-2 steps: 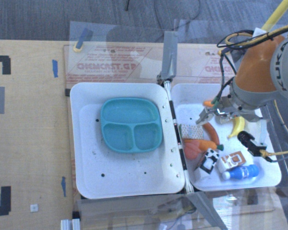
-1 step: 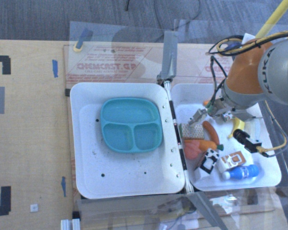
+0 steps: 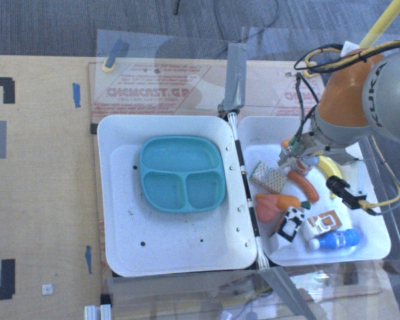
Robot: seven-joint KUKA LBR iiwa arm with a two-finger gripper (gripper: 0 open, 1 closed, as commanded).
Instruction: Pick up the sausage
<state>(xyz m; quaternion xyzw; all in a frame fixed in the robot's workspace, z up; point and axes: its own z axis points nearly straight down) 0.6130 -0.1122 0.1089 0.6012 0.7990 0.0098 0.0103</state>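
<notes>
The orange-red sausage (image 3: 304, 185) lies slantwise in the right bin (image 3: 380, 245), among other items.

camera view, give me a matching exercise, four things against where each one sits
Things:
1. teal three-compartment plastic plate
2. orange-red sausage
3. yellow banana
4. blue-capped white bottle

Places:
A. right bin, near front edge
B. right bin, just below the gripper
C. left bin
D. right bin, right of the sausage

Pairs: 1-C, 2-B, 3-D, 4-A
</notes>
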